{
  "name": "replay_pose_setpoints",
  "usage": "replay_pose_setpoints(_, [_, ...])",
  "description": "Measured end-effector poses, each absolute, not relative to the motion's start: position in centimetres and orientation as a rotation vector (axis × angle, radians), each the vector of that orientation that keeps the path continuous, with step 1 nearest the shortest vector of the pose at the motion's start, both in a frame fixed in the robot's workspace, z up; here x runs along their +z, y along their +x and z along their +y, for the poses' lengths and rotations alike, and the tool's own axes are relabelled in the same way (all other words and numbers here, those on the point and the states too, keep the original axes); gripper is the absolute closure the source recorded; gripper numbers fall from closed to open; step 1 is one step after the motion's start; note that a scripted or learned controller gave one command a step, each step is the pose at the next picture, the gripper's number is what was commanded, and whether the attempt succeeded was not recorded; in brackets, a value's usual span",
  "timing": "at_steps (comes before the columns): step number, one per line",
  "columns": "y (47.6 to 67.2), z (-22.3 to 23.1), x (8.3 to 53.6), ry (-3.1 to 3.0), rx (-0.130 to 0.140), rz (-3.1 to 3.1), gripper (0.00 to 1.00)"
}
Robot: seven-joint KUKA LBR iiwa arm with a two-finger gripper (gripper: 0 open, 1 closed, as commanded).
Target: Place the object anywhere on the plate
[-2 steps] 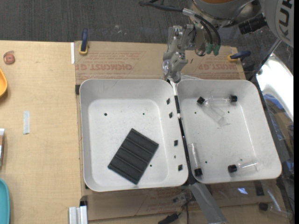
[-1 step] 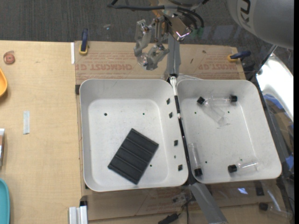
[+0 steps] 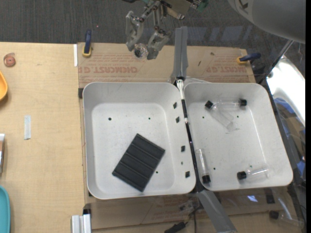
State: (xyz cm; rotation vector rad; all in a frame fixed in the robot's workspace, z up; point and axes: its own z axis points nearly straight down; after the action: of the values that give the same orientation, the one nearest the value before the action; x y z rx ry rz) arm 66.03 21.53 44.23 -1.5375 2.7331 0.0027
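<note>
In the camera view the gripper (image 3: 146, 41) hangs high behind the bins, above the cardboard sheet (image 3: 204, 64), its jaws spread apart with nothing between them. The dark ridged plate (image 3: 139, 161) lies flat and askew in the left bin (image 3: 97, 106). Clear tubes with black caps lie in the right bin (image 3: 272, 130): one near the back (image 3: 225, 104), one along the left wall (image 3: 202, 166), one at the front right (image 3: 252, 173).

The back tube looks easiest: it lies clear of the walls, so descend across its length and close at mid-body. The cardboard carries inverted red print, seemingly "CHEMCAST".
</note>
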Motion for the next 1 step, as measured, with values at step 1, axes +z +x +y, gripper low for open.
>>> replay_pose_setpoints(1, [62.50, 14.63, 44.03, -2.211, 0.003, 2.227, 1.00])
